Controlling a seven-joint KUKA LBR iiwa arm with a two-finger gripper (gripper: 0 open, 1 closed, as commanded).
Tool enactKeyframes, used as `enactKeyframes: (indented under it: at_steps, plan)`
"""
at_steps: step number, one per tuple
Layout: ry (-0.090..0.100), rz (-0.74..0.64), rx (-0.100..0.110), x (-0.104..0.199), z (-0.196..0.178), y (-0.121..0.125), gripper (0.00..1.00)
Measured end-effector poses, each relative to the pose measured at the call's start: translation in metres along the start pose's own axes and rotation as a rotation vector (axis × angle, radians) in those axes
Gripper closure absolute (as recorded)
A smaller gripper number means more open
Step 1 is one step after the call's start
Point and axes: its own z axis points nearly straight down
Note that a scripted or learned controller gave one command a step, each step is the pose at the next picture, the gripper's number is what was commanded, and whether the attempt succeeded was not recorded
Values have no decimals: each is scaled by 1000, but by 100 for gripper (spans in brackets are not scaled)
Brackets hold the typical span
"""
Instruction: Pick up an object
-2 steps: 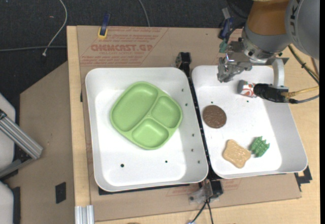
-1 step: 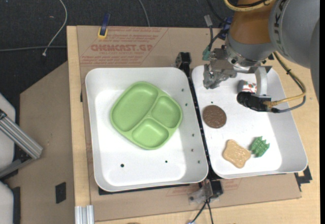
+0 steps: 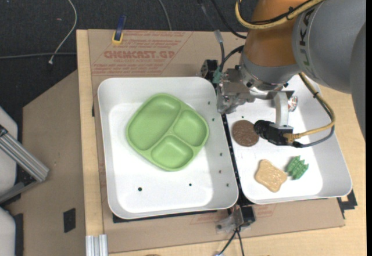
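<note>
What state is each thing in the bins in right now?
Green tray: flat, upright, in the left bin.
Brown disc: flat in the right bin, by the divider.
Toast piece: lying flat, near the front.
Green toy: loose, just right of the toast piece.
Tool: over the right bin's far end.

The arm (image 3: 331,22) is smooth grey with a rounded orange band (image 3: 279,2) above the wrist. 1 yellow cable (image 3: 247,2) loops beside the band, and another runs off a black fitting (image 3: 273,132) lower down. The wrist (image 3: 258,72) is grey metal. The gripper (image 3: 232,95) looks dark, though blurred, with thin black wires.
</note>
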Motion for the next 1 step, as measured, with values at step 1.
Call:
enactKeyframes:
  at_steps: [1]
  plan:
    - [-1,2,2,46,15,-27,100]
